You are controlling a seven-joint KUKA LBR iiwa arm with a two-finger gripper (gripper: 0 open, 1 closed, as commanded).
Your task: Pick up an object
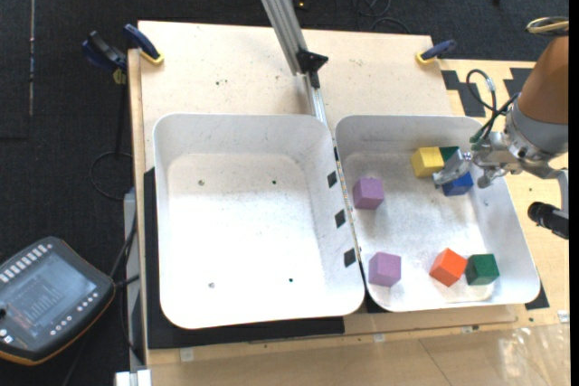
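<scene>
The light is bright and even, falling from overhead, and the two white bins (244, 221) look nearly washed out, their rims glowing. Shadows are short and soft, tucked under the small blocks and along the bin walls. The pale surface (235, 72) shows clearly, while the dark floor (63, 149) swallows detail. Focus is fair; the hand (461, 169) looks slightly smeared.

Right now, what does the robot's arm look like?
The arm reaches in from the right. It has a rounded orange band, then a grey wrist below it. A thin cable loops beside it. The gripper at the end is small, metal and silvery grey.
</scene>
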